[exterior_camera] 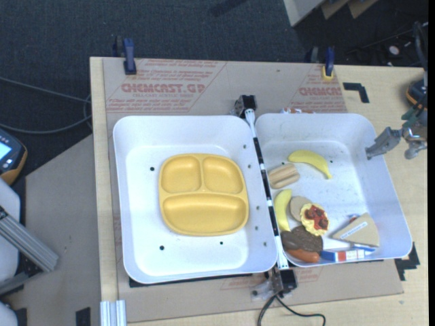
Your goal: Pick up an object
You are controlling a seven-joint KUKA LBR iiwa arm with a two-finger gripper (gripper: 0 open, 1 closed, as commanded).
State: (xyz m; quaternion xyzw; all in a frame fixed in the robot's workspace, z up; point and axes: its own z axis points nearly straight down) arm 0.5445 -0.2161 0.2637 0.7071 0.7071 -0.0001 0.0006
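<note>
**Hovering at the rim, with a crowded corner below**

Hanging at the right edge of the right bin [380,182], the gripper [396,140] sits above the rim, well apart from every object; whether the jaws are wide or narrow I cannot tell from this angle, and nothing sits between them.

The candidates all lie in that right bin. A curved yellow banana [310,162] rests alone near the back, smooth and glossy, with a tan hot-dog bun [283,176] just beside the dividing wall. A second banana [283,210] lies along that wall, touching a small pizza slice [314,216] with red topping. In the front corner a dark brown lump, a red sausage [304,255], a marker [346,255] and a wedge-shaped sandwich piece [358,231] crowd together.

The risk, as I read it: that front cluster invites a pinch on two things at once, or a nudge that scatters them. Slick plastic curves could slip out. The wall-hugging banana leaves little room for a finger.

The left bin [136,202] holds a yellow divided plate [203,194], flat and hard to grip.
</note>
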